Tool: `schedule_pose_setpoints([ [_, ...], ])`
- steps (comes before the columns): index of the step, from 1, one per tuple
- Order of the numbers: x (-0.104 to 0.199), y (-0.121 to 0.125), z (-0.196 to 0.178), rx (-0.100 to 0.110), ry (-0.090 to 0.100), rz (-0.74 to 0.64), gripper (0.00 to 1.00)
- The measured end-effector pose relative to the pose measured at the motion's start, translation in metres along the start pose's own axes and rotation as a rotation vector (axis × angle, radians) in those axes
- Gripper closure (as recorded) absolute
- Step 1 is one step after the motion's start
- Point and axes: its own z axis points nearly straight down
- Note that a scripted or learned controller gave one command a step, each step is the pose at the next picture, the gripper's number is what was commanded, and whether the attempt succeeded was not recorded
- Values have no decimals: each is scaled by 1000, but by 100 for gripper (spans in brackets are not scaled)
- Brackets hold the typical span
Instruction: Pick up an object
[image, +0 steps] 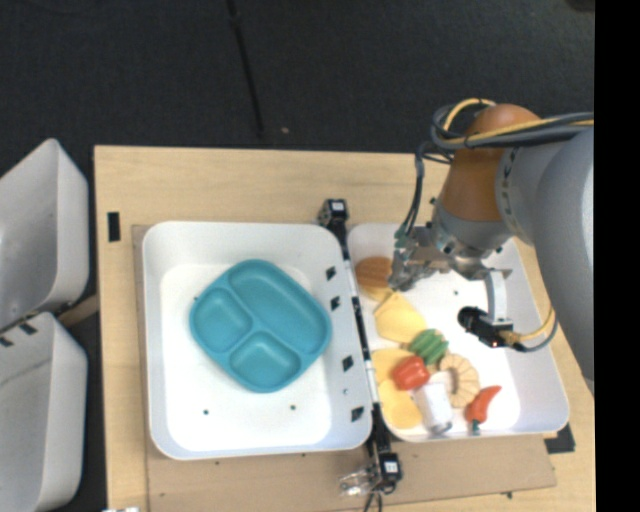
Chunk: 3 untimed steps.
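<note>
My jaws (403, 268), spread I cannot tell, hang over the brown bread roll (373, 272) at nine o'clock: light, squashy, best pinched across its middle.

The light wooden surface (250, 185) stands on a dark carpeted floor (200, 70), with two white cushioned seats (35, 240) just beside its left edge.

The divided tray (261, 324) is teal blue and lies in the white left bin (160, 400). In the white right bin (535, 400) are a brown round piece (372, 272), a pale yellow piece (399, 320), a green pepper (430, 345), a red tomato (410, 373), a red chilli (483, 402) and a white cup (434, 407). The bench (250, 180) is light wood colour.
</note>
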Motion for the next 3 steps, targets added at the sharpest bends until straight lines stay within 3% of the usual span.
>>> schedule_pose_setpoints([
  [1, 111, -42, -94, -8, 5, -10, 100],
  [2, 124, -95, -260, -18, 4, -4, 100],
  [3, 122, -94, -261, -3, -3, -8, 100],
])
